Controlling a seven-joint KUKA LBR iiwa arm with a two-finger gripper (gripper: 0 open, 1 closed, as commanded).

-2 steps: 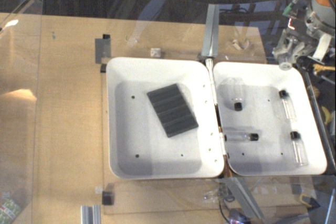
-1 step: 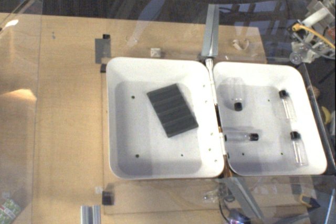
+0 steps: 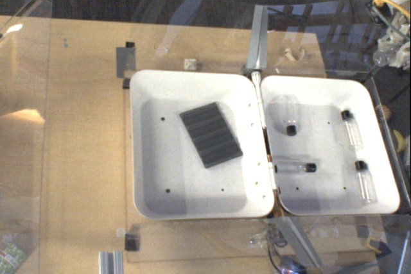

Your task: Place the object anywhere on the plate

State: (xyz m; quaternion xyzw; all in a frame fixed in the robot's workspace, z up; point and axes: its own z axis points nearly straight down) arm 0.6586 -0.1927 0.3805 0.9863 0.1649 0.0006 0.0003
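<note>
— What sat closest to the lens?

— A small black block [image 3: 131, 240] and a metal bracket [image 3: 112, 261] on the bench's [image 3: 70, 157] near edge, both a long way from my gripper [image 3: 393, 42], on the opposite side of the bins.

— And your gripper itself?

— It hung over the far corner just beyond the right bin [image 3: 321, 79], outside the rim. I could not tell whether it was open or closed; too little of it showed. I saw nothing held in it.

— Where were the objects?

— Four clear vials with black caps lay in that right bin, the bin closer to my gripper. The nearest one to it [image 3: 351, 128] lay along the bin's wall on my gripper's side. A second [image 3: 364, 181] lay further along that same wall, away from me. A third [image 3: 287, 113] rested by the wall farthest from my gripper, its cap pointing away from me, and the fourth [image 3: 297, 167] lay crosswise just past it.

— And the plate?

— The dark ribbed plate [image 3: 210, 135] lay flat and skewed in the left bin [image 3: 192, 77], well apart from my gripper, beyond every vial. None of the vials touched it.
</note>
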